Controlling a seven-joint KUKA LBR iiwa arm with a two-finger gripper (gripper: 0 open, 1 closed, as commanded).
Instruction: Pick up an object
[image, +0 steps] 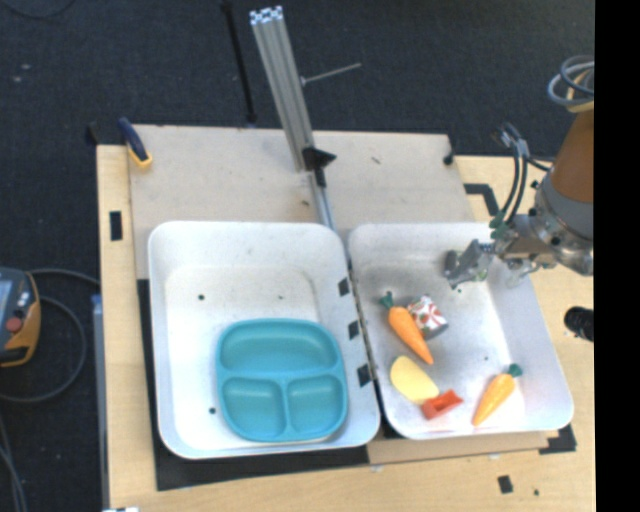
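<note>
Over right bin (520, 300) top edge: gripper (466, 266), state can't tell; carrot (410, 333) just below.

Evenly and brightly lit from above, with mild glare on the white bins (250, 240), soft short shadows beside the toys, slight overall softness, dark floor underexposed.
</note>
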